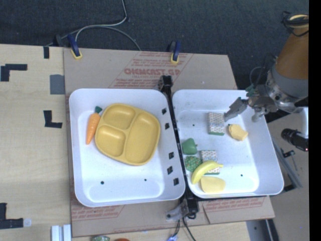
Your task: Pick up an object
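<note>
The right bin (251, 174) holds several toy foods: a speckled sponge-like block (216, 123), a small yellow piece (237, 132), a green pepper (189, 146), a green block (192, 162), a yellow banana (204, 168) over a patterned block (209, 156), and a pale yellow lump (212, 185). My gripper (246, 109) hangs over the bin's upper right part, above and to the right of the speckled block, with two grey fingers (232, 109) spread apart and nothing between them.
The left bin (85, 185) carries a yellow divided plate (127, 133) and an orange carrot (92, 127) along its left side. Both bins rest on a cardboard sheet (150, 69) clamped at the back. The arm (293, 59) stands at the right.
</note>
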Motion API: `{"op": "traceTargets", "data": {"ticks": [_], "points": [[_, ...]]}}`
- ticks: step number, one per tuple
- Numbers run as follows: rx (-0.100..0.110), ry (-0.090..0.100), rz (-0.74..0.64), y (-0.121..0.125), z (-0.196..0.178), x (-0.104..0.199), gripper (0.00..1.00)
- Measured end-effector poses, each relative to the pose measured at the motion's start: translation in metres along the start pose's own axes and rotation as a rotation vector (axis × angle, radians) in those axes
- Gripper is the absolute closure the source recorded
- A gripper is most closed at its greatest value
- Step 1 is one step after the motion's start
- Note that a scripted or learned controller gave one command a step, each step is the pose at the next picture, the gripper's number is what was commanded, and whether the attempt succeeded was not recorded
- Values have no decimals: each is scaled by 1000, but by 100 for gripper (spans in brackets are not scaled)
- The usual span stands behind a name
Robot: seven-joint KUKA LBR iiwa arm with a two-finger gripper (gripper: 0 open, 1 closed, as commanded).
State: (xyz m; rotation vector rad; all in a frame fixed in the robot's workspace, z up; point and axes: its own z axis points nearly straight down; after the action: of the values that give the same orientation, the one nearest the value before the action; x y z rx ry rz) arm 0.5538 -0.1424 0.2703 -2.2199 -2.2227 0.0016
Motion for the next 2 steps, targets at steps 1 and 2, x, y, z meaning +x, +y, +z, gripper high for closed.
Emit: {"op": "traceTargets", "data": {"ticks": [1,2], "points": [[2,1,0,33,90,16,0],[-6,-3,0,44,174,1,0]]}}
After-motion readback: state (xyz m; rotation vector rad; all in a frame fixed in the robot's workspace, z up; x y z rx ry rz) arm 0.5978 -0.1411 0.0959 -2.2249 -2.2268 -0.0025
